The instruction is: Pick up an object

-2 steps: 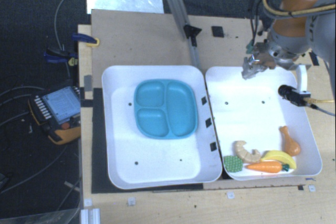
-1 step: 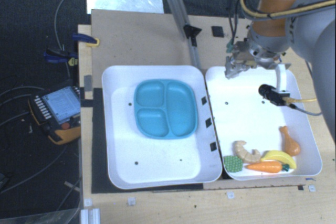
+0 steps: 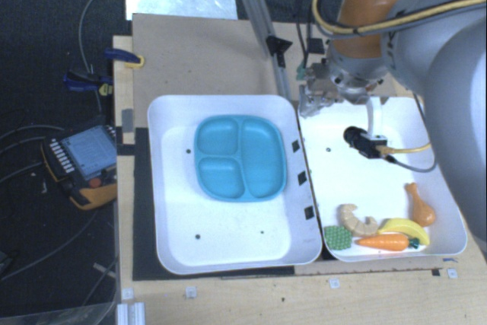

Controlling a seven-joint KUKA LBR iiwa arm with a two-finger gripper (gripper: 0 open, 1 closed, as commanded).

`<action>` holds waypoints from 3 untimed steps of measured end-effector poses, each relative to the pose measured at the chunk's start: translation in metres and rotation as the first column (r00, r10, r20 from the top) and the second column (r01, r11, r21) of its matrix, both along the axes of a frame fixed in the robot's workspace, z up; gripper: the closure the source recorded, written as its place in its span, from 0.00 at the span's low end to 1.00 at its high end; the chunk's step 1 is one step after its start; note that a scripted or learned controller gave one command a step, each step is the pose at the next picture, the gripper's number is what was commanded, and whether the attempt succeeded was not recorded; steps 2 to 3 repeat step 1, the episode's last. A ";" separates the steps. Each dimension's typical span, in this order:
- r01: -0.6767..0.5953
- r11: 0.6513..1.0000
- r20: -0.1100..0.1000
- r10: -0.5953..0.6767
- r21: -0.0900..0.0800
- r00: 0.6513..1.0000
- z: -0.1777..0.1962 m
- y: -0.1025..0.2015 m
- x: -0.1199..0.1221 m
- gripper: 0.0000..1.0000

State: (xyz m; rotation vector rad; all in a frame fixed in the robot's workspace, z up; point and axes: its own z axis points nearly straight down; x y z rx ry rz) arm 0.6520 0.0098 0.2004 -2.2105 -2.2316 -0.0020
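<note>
Gripper (image 3: 313, 99) at upper edge of right white bin (image 3: 335, 164); fingers' state unclear. Yellow toy banana (image 3: 403, 227), orange carrot (image 3: 383, 243), drumstick (image 3: 420, 203) clustered lower right. Blue divided plate (image 3: 240, 157) in left bin (image 3: 221, 240).

We find no text, label, brand, number or sign that can be read here. The handheld device (image 3: 82, 156) off the left edge of the bench shows a lit screen and a row of keys, yet its markings are too small and blurred for us to make out.
</note>
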 end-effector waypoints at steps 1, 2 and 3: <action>-0.001 1.000 0.002 0.001 0.001 1.000 0.015 0.055 -0.006 1.00; -0.001 1.000 0.002 0.001 0.001 1.000 0.015 0.055 -0.006 1.00; -0.001 1.000 0.002 0.001 0.001 1.000 0.015 0.055 -0.006 1.00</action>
